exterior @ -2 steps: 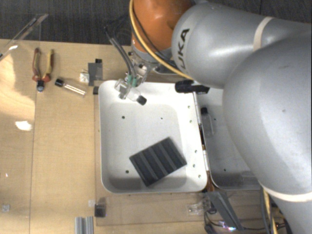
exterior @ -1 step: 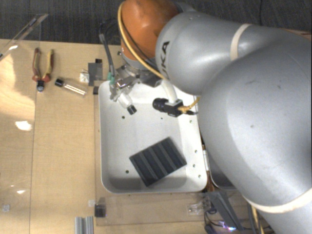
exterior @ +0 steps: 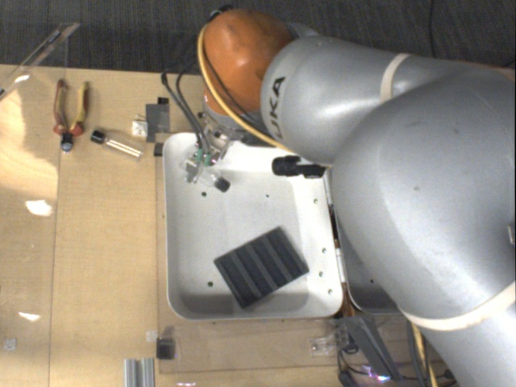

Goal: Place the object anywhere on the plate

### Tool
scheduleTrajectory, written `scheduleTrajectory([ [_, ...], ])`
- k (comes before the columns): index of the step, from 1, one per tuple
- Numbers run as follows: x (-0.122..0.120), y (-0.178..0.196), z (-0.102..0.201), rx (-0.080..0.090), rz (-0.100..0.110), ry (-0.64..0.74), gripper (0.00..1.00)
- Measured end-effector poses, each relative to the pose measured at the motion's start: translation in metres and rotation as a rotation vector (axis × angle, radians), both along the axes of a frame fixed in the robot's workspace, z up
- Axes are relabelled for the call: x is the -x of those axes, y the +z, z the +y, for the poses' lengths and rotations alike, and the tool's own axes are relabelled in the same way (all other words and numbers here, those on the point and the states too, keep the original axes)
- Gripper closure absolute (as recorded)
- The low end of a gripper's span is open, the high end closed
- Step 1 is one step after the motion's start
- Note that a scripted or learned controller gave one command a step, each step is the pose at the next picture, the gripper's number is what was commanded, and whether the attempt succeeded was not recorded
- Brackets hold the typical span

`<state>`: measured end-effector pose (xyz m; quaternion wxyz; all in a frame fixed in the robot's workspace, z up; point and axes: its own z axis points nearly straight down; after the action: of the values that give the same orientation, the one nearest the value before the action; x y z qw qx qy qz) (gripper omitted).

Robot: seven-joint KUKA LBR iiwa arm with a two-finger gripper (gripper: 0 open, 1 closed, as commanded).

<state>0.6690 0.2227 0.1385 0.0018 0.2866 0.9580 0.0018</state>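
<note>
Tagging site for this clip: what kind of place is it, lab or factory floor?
Probably a robotics lab bench, not a production line: a KUKA arm over a shallow white bin, with pliers and loose small parts lying on the wooden benchtop.

We are looking at a lab or workshop: a wooden bench with a white bin, red-handled pliers beside small parts, loose cables, and a big KUKA arm.
</note>
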Motion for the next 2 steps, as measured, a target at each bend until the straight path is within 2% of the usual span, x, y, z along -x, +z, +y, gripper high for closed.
scheduleTrajectory([
  [1, 0.009, 0.084, 0.013, -0.001, -0.004, 0.053, 1.00],
  [2, 0.008, 0.096, 0.015, -0.005, -0.011, 0.054, 1.00],
])
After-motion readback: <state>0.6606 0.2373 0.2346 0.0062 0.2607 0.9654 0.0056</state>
